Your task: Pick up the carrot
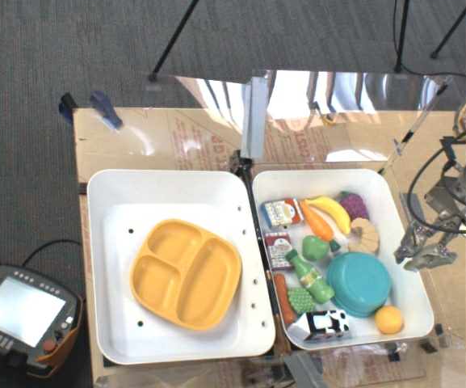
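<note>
- Looks like the approach step: two-finger hand parked off the right rim of the right-hand shallow white bin, nothing between the fingers, fingers seemingly spread a bit but hard to call for sure at this size.
- Target: small orange plastic carrot with a green stub at its lower end, lying on a slant in the upper middle of that right bin.
- Crowded spot. Tucked just beside the yellow plastic banana on its upper right, close to the small printed carton on the left, green toy pepper right at its lower tip.
- Teal plastic bowl sitting between hand and carrot-ish, lower down.
- Next move, best guess: swing left over the bin, line the fingers across the carrot's narrow width, drop straight down.
- Risk as judged: snagging the banana instead, or nudging the carrot sideways.
- Yellow divided plate in the left bin, well apart, not involved.
</note>
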`<action>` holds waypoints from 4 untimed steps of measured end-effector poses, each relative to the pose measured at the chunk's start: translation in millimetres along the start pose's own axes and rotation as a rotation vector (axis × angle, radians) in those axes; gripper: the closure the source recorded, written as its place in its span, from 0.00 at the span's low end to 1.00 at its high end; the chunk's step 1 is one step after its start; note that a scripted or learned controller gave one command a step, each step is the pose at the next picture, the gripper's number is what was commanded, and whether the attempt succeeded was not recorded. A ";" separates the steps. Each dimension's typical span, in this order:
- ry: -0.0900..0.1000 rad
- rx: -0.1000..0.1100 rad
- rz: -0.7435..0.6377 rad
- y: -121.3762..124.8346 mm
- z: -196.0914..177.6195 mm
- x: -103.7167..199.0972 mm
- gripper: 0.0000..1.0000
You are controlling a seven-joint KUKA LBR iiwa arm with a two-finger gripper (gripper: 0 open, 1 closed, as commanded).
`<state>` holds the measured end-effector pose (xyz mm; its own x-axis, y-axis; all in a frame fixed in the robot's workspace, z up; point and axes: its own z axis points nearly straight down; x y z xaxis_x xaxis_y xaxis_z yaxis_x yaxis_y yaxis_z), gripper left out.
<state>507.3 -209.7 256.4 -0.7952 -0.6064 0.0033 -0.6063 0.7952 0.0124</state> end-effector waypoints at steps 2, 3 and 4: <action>-0.001 0.000 -0.467 -11.0 6.8 -11.5 1.00; -0.002 0.011 -0.513 17.4 -6.4 25.1 1.00; -0.002 0.010 -0.721 18.6 -15.6 22.4 1.00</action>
<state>478.3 -208.7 272.3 -0.1968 -0.9804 -0.0044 -0.9804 0.1968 0.0017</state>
